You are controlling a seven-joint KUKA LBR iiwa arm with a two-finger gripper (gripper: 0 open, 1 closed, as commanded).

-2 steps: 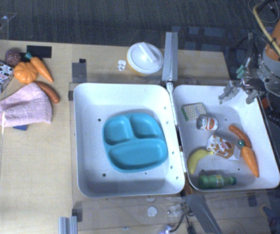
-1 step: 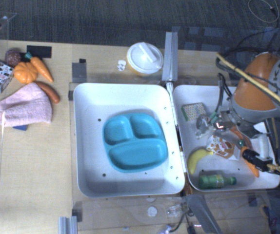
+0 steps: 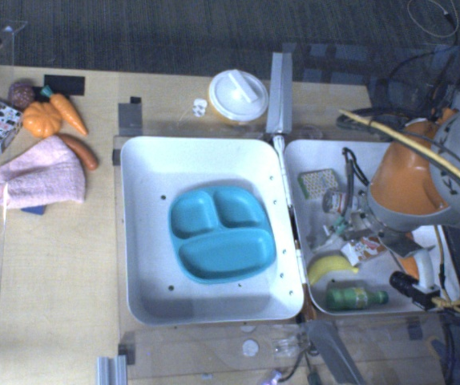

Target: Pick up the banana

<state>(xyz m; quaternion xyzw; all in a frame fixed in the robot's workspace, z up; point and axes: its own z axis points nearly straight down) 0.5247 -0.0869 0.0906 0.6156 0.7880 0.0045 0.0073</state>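
Observation:
The banana is a yellow curved shape near the front left of the right bin. It lies just behind a green bottle. My gripper hangs low in the same bin, a little behind and to the right of the banana, among small cluttered items. The arm's orange band rises above it on the right and hides part of the bin floor.
The left bin holds a blue divided tray. A checked green packet lies at the right bin's back left. A white round lid sits behind the bins. Toy vegetables and a pink cloth lie far left.

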